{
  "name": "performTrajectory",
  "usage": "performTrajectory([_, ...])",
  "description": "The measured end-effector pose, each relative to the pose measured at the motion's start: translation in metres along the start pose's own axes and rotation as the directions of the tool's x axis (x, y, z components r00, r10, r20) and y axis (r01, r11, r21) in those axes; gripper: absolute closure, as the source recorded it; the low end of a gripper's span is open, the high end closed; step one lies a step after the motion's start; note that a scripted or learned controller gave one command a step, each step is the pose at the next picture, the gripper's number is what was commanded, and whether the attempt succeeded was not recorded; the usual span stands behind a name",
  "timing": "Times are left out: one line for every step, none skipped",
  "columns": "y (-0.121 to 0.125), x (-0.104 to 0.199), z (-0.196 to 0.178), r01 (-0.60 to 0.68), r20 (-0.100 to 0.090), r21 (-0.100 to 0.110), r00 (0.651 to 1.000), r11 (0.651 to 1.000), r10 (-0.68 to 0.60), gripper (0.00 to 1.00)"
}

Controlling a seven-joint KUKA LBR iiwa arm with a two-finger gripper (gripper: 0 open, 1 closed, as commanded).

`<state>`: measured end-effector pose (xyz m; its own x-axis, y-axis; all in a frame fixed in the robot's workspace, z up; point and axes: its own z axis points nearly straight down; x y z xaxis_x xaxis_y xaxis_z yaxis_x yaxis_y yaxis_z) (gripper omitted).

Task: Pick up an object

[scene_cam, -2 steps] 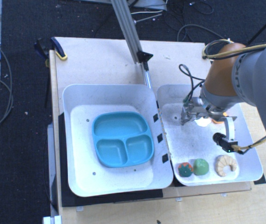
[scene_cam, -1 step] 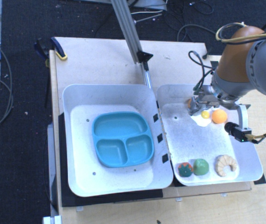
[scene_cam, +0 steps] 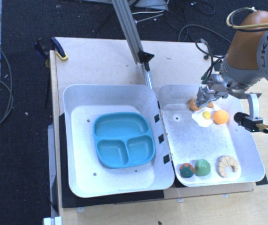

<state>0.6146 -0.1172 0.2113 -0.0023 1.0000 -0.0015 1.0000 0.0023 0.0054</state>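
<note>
Hovering over the far edge of the right bin [scene_cam: 246,161], the gripper [scene_cam: 203,100] points down at a small orange piece [scene_cam: 193,105] — I cannot tell from my feed whether the fingers are wide or narrow, and nothing shows between them. That orange piece lies just beside the tips, on their left, near the bin's far left corner. A second bit of orange [scene_cam: 210,105] peeks out on the other side of the tips.

Just nearer to me sits a fried egg [scene_cam: 204,117], white with a yellow yolk, and touching its right side is an orange ball [scene_cam: 221,117]. Along the bin's near edge I see three more things in a row: a red and green piece [scene_cam: 186,169], a green round one [scene_cam: 202,167] touching it, and a croissant [scene_cam: 228,166] a little apart toward the near right corner.

Above the gripper the grey wrist rises to the orange band [scene_cam: 246,39] at the right side of the bench [scene_cam: 96,60] — cables loop around it.

In the left bin [scene_cam: 77,172], a blue divided plate [scene_cam: 123,139] lies in the middle, its three compartments bare. A metal pole [scene_cam: 129,25] slants across the bench's far edge.
</note>
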Motion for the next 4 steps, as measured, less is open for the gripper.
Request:
performTrajectory([0.002,0.0,-0.054,0.0,0.0,-0.002,1.0,1.0,0.0,1.0])
performTrajectory([0.004,0.047,-0.056,0.005,-0.003,0.003,1.0,1.0,-0.005,1.0])
performTrajectory([0.003,0.098,-0.04,0.005,-0.002,0.007,1.0,1.0,-0.005,1.0])
performTrajectory([0.003,0.145,-0.042,0.005,-0.003,0.005,1.0,1.0,-0.005,1.0])
